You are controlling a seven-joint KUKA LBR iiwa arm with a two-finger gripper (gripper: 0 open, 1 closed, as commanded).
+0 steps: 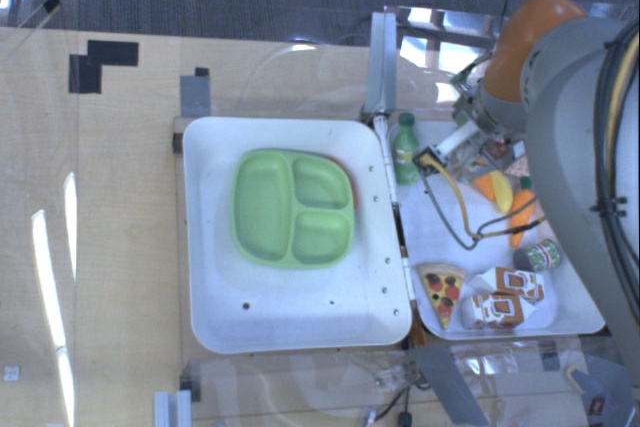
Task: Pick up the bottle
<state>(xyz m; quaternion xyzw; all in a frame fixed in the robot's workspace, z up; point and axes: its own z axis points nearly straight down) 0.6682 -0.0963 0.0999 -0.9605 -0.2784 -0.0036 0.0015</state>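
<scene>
Gripper (478, 137): I am seeing it hanging over the far part of the right bin (580, 315), and I cannot tell how it is set, since the wrist is covering it. Bottle (405, 149): green, with a green cap, it is lying just beside the bin's left wall, near the far corner, apart from the gripper, so I am judging the pick not yet made. Reaching it is calling for a move toward the wall, which I am reckoning leaves little room on that side. Carrot (508, 198): it is lying near the arm, beside a black cable. Pizza slice (441, 291), small can (541, 256) and snack packets (508, 300): these are resting along the near edge. Green divided plate (293, 208): it is sitting in the left bin (215, 295)
</scene>
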